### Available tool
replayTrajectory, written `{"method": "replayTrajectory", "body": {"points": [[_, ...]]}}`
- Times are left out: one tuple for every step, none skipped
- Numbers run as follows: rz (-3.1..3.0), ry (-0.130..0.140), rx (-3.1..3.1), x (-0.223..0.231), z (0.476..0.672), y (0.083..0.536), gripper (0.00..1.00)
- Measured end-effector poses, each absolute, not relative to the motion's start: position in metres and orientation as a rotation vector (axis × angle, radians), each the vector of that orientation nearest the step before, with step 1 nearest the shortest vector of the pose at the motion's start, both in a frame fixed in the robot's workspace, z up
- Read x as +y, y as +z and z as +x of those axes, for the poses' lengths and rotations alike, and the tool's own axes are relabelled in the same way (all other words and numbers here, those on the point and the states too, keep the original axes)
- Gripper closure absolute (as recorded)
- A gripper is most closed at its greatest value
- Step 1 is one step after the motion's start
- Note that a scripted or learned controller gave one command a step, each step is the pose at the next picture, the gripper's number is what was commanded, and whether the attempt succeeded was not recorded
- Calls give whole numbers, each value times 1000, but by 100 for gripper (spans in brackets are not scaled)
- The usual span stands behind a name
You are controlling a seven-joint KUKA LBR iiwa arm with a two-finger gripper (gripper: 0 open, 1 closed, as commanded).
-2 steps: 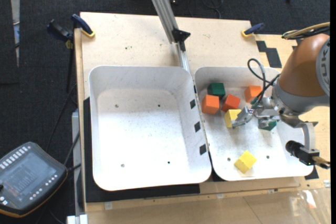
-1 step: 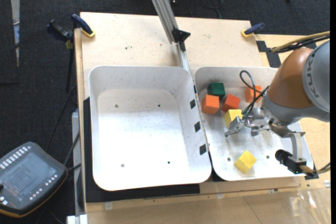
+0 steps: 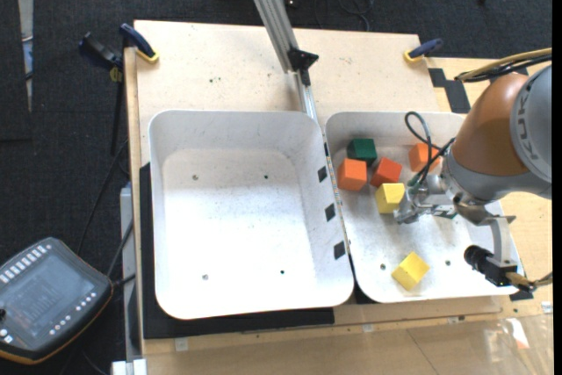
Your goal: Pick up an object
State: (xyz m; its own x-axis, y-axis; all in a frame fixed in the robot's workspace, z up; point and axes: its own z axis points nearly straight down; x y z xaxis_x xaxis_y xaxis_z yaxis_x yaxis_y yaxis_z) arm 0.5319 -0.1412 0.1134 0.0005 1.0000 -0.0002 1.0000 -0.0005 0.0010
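arm: the grey arm [image 3: 505,132] with the orange band is seen reaching in from the right, bent down over the right bin.
gripper: the gripper [image 3: 411,211] is lowered into the right bin, just beside a yellow block; whether it is released or clenched cannot be told, as the wrist and cable cover it from above.
nearest object: the yellow block [image 3: 390,197] lies at the tip of the gripper, touching it or nearly so; it is not seen to be lifted and appears to rest on the bin floor.
other objects: a green block [image 3: 362,148], an orange block [image 3: 353,175] and a red block [image 3: 385,171] are clustered close together just above the yellow block; a small orange piece [image 3: 419,157] is partly hidden by the arm; a second yellow block [image 3: 410,270] lies well apart, near the front of the bin.
bins: the right bin [image 3: 378,285] holds all the objects; the left bin [image 3: 237,215] sits alongside it on the desk [image 3: 228,66].
done so far: the approach is judged to be made, with the gripper brought down at the yellow block.
left to do: a firm grasp is not shown and no object is raised, so the closing and the lift are judged to remain.
risk: the neighbouring blocks are close, so one may be nudged as the block is taken.
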Motion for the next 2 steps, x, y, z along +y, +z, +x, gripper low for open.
{"method": "replayTrajectory", "body": {"points": [[2215, 5, 2221, -136, 537, 157, 100], [2214, 5, 2222, -129, 537, 218, 100]]}}
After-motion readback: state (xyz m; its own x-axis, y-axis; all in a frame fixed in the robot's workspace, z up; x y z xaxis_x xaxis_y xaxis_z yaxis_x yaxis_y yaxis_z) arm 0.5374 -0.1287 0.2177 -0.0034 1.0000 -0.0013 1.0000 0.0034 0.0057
